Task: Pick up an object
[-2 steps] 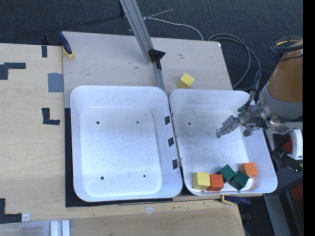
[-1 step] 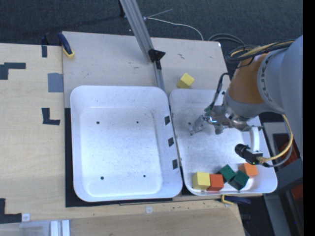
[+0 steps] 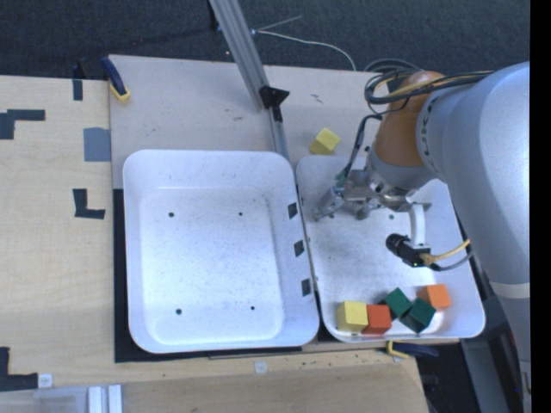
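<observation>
At the far left the wooden bench [image 3: 52, 256] carries dark tape marks, and a blue and yellow clamp [image 3: 114, 79] sits at the corner of the grey board. Next comes the left bin [image 3: 138, 231], a shallow white tray with a speckled floor. A metal rail [image 3: 245, 46] slants down from the top edge to the gap between the two trays. Just beyond the right bin's far rim a yellow block [image 3: 325, 141] lies on the board, outside both trays, turned so one corner points toward the bin.

The right bin [image 3: 344, 256] holds the other pieces, bunched along its near rim: a yellow cube [image 3: 351, 315], touching a red-orange cube [image 3: 378, 318], then two dark green blocks [image 3: 408, 308] tilted corner-on, then an orange cube [image 3: 437, 296]. All are squat cubes with no clear long axis.

The gripper [image 3: 331, 205] hangs low over the far part of the right bin, well apart from the cluster. Whether its pincer is wide or narrow cannot be told, and nothing shows between its tips. The grey arm [image 3: 491, 144] fills the right side.
</observation>
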`<control>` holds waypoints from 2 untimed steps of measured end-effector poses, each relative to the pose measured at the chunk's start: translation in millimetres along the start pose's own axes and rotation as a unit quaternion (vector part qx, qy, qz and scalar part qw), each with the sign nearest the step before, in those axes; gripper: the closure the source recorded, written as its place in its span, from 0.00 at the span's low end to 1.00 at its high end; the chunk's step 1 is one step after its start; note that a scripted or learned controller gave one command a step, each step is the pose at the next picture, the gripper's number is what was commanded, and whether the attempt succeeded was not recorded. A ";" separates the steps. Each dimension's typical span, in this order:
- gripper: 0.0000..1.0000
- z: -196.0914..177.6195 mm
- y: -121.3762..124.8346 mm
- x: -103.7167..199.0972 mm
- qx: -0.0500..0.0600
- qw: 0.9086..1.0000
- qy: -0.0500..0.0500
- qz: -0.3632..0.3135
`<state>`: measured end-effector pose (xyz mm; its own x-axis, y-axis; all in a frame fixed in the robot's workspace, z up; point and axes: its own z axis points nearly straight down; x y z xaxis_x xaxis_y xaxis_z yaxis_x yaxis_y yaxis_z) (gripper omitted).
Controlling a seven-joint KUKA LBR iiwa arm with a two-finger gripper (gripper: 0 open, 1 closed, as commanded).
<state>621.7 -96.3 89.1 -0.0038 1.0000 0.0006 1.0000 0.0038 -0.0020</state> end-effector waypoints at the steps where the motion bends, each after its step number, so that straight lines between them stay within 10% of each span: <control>1: 0.00 -3.2 43.7 0.5 -0.002 1.000 -0.001 0.001; 2: 0.00 -2.6 -16.7 -34.3 0.002 1.000 -0.001 0.004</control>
<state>605.2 -130.7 91.6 0.0039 1.0000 -0.0016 1.0000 -0.0039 -0.0061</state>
